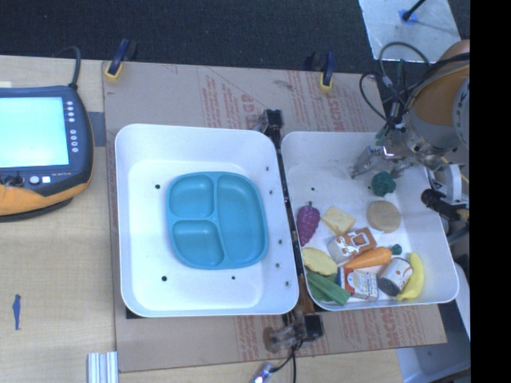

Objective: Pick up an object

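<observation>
My gripper (386,163) hangs low over the far part of the right bin (335,152), its two metal fingers spread open with nothing between them. A dark green broccoli-like piece (383,183) lies just in front of the fingertips, apart from them. Closer to the front of the bin lie a tan round cookie (384,215), a yellow cheese wedge (338,219), purple grapes (307,220), a small carton (354,244), an orange carrot (369,258), a can (394,276) and a banana (413,276).
The left bin (144,214) holds a blue divided plate (217,219). A tablet-like pendant (40,142) lies at the far left of the bench. Cables (391,78) loop behind the arm. Green and yellow items (323,278) crowd the right bin's front left corner.
</observation>
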Robot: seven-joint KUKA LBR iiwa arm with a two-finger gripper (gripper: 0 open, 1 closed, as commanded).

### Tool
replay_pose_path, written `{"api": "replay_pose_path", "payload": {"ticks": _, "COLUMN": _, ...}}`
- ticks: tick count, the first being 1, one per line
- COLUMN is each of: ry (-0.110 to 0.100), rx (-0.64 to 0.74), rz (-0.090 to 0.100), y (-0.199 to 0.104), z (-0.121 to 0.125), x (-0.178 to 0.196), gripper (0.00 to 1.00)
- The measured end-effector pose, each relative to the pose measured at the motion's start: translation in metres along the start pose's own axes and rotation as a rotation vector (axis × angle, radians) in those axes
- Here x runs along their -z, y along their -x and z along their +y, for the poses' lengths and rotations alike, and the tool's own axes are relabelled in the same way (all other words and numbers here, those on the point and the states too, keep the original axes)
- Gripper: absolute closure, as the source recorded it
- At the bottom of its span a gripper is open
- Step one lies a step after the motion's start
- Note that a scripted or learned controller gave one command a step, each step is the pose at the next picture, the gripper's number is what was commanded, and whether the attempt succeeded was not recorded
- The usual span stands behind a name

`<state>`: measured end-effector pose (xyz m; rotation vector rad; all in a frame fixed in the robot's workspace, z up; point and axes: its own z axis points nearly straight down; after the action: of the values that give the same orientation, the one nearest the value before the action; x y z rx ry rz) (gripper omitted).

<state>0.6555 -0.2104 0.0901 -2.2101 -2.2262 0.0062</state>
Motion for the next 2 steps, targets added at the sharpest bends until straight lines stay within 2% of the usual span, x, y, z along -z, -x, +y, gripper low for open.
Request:
{"api": "replay_pose_path", "payload": {"ticks": 1, "ry": 0.001, "rx": -0.001, "rz": -0.001, "y": 0.001, "z": -0.020, "x": 0.002, "gripper": 0.00}}
{"api": "replay_pose_path", "payload": {"ticks": 2, "ry": 0.002, "rx": -0.003, "rz": -0.001, "y": -0.013, "z": -0.073, "x": 0.012, "gripper": 0.00}}
